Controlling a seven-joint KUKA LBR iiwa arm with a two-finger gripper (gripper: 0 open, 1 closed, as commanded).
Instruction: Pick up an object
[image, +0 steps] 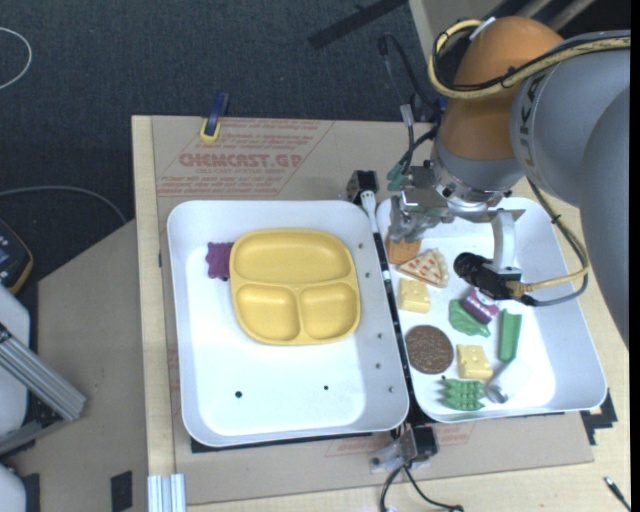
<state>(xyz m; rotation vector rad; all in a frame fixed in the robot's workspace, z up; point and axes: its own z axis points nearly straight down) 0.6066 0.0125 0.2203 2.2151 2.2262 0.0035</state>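
Hovering over the orange block (404, 249) in the right bin (560, 380), the gripper (410, 222) probably needs a straight drop; can't tell finger state honestly.

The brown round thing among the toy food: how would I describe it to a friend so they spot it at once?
Start at the right-hand white bin, the one the arm reaches into. Along its left side, below the pale yellow cheese cube, lies a flat brown cookie. It is the only round, dark brown piece; its neighbours are yellow blocks or green vegetables.
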